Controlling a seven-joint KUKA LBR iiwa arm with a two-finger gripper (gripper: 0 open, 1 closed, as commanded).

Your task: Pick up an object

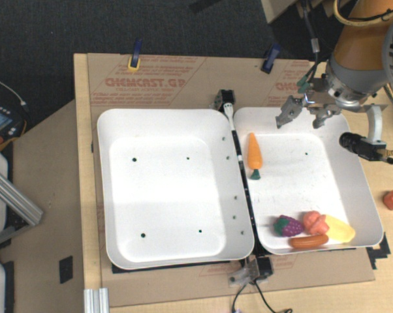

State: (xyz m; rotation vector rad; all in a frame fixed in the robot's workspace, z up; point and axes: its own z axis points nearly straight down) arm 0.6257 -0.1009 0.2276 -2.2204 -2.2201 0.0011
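dark carpet-ish floor all around, brown cardboard sheet covering the bench top, blue clamps pinning its far edge, aluminium rail off left

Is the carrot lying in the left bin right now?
No, the carrot lies in the right bin, near the wall it shares with the left bin.

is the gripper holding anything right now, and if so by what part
Nothing is held. The gripper hangs open above the far edge of the right bin, with no object between its fingers. The carrot lies in that bin, apart from it.
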